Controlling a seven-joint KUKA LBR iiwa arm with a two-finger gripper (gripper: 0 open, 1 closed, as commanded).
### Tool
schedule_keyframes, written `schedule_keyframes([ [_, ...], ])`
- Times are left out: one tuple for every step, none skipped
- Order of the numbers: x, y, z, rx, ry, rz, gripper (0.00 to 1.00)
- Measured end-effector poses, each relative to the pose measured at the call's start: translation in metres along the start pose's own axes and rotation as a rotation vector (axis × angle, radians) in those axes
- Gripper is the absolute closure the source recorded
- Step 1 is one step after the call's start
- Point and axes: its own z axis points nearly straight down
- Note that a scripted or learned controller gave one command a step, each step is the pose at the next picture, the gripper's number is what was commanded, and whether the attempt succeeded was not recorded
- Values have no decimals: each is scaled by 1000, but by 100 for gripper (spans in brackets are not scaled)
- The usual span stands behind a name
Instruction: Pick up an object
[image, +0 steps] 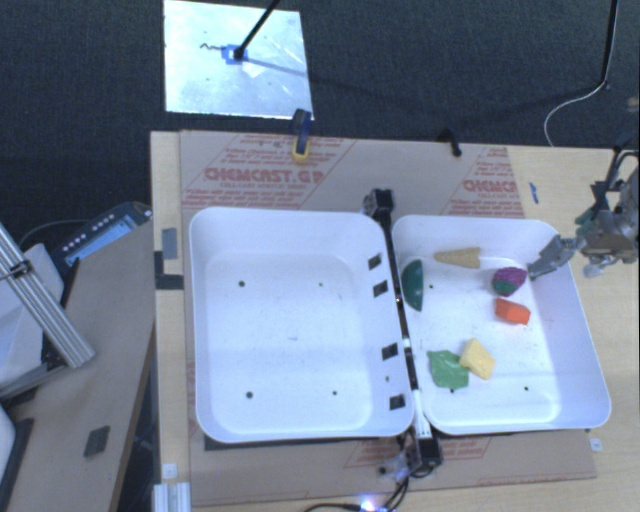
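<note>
**Gripper at the right bin's edge, nothing picked yet**

Starting nearest the camera, the tabletop (100, 330) shows pale wood under a sheet of brown printed cardboard (270, 165), and on that sit the two shallow white bins, smooth, glossy, round-cornered moulded plastic. The left bin (215, 400) has only small dark dots on its floor.

Into the right bin (580, 400) now. At its near side lies a green lumpy piece (447, 369), leaf-like and matte, touching a yellow wedge (478, 358) that looks like toy cheese. Further back, an orange chunk (512, 312), blocky and slightly shiny, and just beyond it a purple rounded piece (509, 279) with a green tip. To the left, against the divider, a dark green half-moon shape (412, 284), smooth. Farthest back, a tan cone (457, 258) lying on its side.

And there's the gripper (552, 255), grey metal, at the bin's far right rim, close beside the purple piece but apart from it. Whether its fingers stand apart or together, I cannot tell; it carries nothing visible.

My read: this is the approach step, with no grasp made. The next move calls for centring over one piece, likely the purple or the orange, then descending straight; the rounded, slick shapes could roll away.
</note>
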Motion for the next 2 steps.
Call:
schedule_keyframes([
  [-16,55,133,5,1,-3,0],
  [-15,65,185,3,1,-4,0],
])
